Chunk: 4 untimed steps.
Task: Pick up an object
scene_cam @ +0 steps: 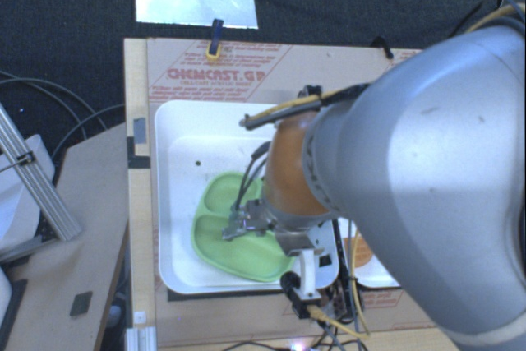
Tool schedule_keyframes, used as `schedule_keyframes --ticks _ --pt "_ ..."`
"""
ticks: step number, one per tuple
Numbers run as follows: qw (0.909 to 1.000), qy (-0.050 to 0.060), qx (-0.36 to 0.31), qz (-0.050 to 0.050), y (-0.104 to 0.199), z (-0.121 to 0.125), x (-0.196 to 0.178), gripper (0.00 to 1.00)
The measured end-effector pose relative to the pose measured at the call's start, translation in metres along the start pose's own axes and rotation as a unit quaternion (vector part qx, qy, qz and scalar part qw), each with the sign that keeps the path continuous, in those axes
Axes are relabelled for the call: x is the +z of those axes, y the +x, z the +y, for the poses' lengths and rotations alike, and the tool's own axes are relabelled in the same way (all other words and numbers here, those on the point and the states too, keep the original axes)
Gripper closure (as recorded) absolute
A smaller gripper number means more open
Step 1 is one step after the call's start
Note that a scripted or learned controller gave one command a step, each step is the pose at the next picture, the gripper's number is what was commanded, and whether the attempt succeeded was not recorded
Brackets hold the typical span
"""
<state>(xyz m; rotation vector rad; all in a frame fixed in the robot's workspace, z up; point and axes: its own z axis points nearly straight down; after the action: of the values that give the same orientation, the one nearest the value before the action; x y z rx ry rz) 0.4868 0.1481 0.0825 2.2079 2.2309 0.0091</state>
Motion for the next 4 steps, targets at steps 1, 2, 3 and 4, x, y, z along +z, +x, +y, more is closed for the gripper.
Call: schedule_keyframes --ticks 1,2,3,4 --pt "1.0000 0.000 0.001 0.003 -0.002 0.003 -0.017 1.00" --pt "1.0000 -0.007 -0.001 0.003 0.071 0.076 -0.151 1.00" --pt "1.0000 0.004 0.006 -0.001 0.041 -0.001 -0.155 1.00" --pt "1.0000 -0.003 0.006 0.000 0.018 0.089 -0.216 1.00"
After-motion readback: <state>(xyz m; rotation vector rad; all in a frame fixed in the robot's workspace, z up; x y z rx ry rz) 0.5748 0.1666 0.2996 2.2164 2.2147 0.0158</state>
